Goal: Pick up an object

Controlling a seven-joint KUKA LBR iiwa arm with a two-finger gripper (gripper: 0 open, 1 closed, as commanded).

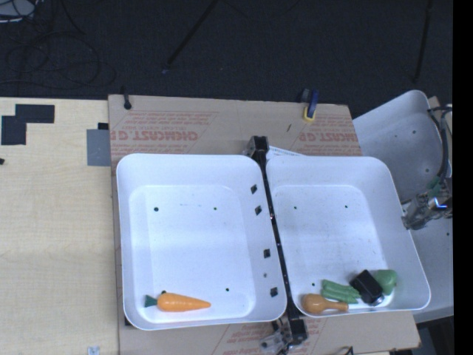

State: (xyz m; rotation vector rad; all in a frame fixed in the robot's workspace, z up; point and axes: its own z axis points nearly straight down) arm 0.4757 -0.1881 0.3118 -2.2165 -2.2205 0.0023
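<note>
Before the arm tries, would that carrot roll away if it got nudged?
Probably somewhat. The carrot looks rounded and tapered, so a nudge may swing it in a curve. It looks smooth and glossy, perhaps slippery to pinch. It lies near the left bin's front wall, which should stop it.

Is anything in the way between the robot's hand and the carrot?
Yes. The gripper sits outside the right bin. The carrot lies in the left bin, so the right bin and the black divider lie between them.

Bright, even overhead light on slightly soft, grainy white bins (188,170).
</note>
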